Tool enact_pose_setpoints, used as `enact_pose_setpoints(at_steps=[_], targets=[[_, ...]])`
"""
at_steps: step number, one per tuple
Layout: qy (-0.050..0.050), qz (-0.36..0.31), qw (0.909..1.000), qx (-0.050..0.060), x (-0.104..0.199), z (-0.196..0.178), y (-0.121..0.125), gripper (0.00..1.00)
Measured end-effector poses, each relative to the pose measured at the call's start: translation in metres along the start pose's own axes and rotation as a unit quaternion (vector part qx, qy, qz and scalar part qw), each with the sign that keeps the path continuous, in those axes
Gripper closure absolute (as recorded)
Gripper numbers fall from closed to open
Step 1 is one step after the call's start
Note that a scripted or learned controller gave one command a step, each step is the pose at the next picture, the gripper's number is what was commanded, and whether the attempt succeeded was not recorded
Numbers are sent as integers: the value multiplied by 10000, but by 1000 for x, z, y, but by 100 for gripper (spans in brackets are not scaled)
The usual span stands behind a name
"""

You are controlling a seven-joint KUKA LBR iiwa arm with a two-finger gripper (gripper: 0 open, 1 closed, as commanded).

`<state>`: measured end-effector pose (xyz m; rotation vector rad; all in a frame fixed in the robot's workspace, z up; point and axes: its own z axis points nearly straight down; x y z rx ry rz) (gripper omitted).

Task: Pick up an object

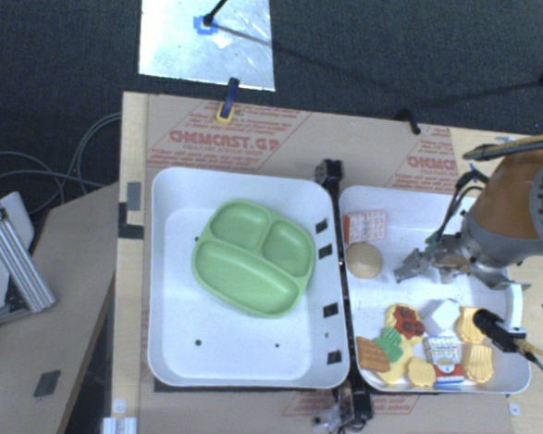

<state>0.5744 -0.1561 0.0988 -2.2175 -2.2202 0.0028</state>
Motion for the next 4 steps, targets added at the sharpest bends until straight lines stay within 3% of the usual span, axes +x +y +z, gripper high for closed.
enact_pose_setpoints(at_steps=[1, 2, 4], targets=[[-5, 0, 10000, -17, 0, 15, 1, 0], [-10, 1, 10000, -38, 0, 3, 2, 100], [-15, -13, 10000, -50, -2, -88, -1, 100]])
